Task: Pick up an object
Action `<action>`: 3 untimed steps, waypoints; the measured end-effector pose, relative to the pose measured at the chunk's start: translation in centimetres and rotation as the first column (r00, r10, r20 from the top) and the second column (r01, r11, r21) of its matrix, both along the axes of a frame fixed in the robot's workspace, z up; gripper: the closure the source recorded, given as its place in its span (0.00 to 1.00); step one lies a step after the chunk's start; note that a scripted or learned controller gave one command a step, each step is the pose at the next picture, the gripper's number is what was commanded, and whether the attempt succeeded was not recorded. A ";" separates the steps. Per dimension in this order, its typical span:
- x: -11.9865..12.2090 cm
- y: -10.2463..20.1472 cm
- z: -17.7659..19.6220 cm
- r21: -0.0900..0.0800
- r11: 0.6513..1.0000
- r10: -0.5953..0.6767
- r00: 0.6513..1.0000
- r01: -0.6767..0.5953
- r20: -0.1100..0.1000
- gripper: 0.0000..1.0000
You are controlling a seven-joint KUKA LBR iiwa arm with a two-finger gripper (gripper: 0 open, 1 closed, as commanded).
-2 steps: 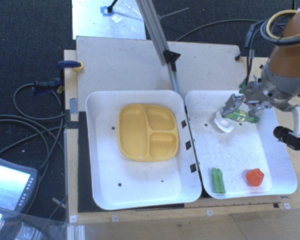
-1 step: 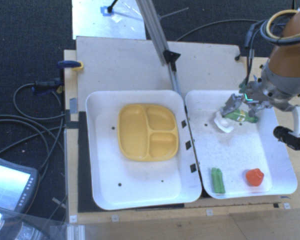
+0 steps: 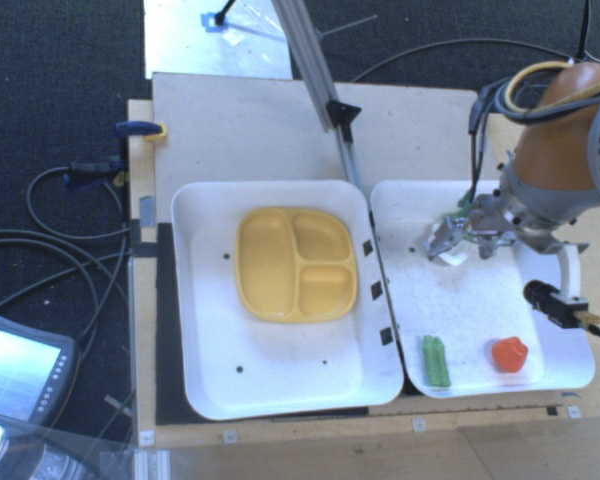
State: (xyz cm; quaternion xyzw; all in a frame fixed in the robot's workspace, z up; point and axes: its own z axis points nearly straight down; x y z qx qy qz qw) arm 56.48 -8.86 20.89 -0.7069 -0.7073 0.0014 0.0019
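Writing: none legible | jaws (image 3: 450, 240) over right bin (image 3: 480, 298)

- Right bin (image 3: 410, 268): wide bare floor through its middle and left side, open from above.
- Near edge of that bin holds a green stick-shaped piece (image 3: 436, 360) and a red lumpy piece (image 3: 510, 354), well apart, with a clear lane between them.
- Claw (image 3: 458, 240) and the grey arm (image 3: 565, 153) hang over the bin's far right part, blocking approach there; a black fitting (image 3: 552, 302) juts over the right rim.
- Left bin (image 3: 205, 298): yellow divided plate (image 3: 296, 265) takes the centre; bare strips left along the left wall and near edge.
- Slanted metal pole (image 3: 310, 53) crosses above the tabletop (image 3: 230, 128), ending near the seam between the bins.
- Loose cables (image 3: 50, 238) lie off the tabletop's left side.
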 end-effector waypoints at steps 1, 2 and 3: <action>0.1 -0.9 -4.7 0.000 1.000 -0.001 1.000 0.001 0.001 0.00; 0.4 -0.2 -9.3 0.000 1.000 -0.001 1.000 0.001 0.001 0.00; 0.6 -0.2 -7.9 0.000 1.000 -0.001 1.000 0.001 0.008 1.00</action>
